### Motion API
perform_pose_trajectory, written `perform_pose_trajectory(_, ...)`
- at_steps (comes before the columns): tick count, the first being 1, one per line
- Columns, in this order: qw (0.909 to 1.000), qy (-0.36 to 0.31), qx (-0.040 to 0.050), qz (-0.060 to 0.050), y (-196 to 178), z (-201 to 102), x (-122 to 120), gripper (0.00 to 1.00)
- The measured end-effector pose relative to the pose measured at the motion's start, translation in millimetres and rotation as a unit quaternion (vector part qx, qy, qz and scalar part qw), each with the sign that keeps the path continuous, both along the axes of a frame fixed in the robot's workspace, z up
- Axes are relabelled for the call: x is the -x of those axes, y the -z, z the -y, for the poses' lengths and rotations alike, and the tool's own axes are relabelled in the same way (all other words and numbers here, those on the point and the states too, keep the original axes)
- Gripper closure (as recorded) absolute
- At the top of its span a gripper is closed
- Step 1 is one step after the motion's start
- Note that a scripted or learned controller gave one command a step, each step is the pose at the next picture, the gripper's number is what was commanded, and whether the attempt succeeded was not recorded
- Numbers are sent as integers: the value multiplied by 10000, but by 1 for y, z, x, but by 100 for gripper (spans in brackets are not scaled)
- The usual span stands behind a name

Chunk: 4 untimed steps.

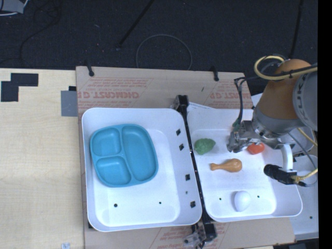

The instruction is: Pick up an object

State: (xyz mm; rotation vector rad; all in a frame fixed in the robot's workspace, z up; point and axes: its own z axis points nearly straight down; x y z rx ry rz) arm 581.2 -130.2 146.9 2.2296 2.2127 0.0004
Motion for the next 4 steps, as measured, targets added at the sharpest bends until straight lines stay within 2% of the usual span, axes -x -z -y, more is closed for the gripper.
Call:
perform_pose_trajectory(2, 10000, -40, 2, 10, -106, -8, 0, 100)
perform_pose_trajectory(3, 10000, -58, -14, -26, -98, -68, 17, 100)
perform_pose_trajectory(4, 10000, -57, -11, -26, -97, -113, 28, 100)
